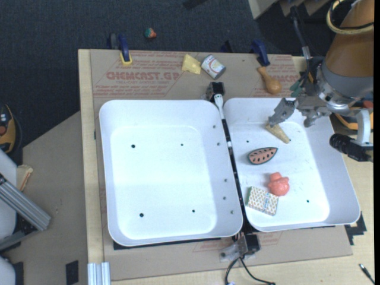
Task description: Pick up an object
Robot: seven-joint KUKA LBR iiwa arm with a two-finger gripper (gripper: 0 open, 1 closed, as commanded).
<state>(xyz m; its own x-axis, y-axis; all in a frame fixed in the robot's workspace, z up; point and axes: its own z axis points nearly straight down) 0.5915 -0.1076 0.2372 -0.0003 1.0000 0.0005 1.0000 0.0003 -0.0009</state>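
Note:
In the right bin (332, 177) lie a brown, seed-dotted slice-shaped piece (262, 155), a pink-red toy (278, 183), a patterned square pad (262, 200) and a tan stick (278, 133). My gripper (295, 117) hovers over the far part of this bin, just right of and above the tan stick. Its two fingers are spread open, one finger (280, 113) near the stick, and nothing sits between them. The grey arm with its orange band reaches in from the upper right.
The left bin (119, 159) adjoins the right one. On the board behind the bins lie a yellow piece (191, 64), a small box (213, 66), a wooden item (270, 81) and a black-handled tool (217, 91). Blue clamps (124, 47) hold the board's far edge.

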